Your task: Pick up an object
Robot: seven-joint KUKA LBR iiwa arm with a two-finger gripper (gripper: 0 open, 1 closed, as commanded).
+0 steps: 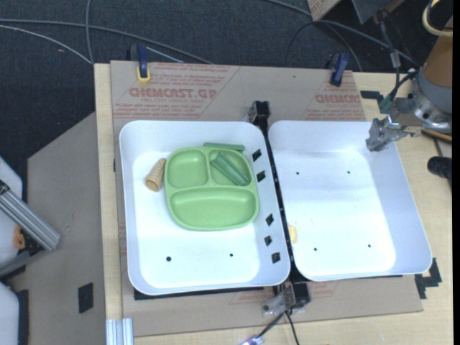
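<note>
On the bench two shallow white bins sit side by side. The left bin holds a green divided plate, lying flat a little above the bin's middle. In the plate's upper right compartment rests a green pod-shaped piece, lying at a slant. Along the plate's top edge, just outside it, lies a flat dark green strip. A small tan cone lies on the bin floor, touching or just beside the plate's left rim, its wide end pointing down-left. A small yellow bit shows at the seam between the bins, on the left edge of the right bin.

The arm comes in at the upper right, and the gripper hangs over the right bin's upper right corner, well apart from the plate and the cone. Nothing shows between the jaws; whether they stand wide or narrow, I cannot tell.
</note>
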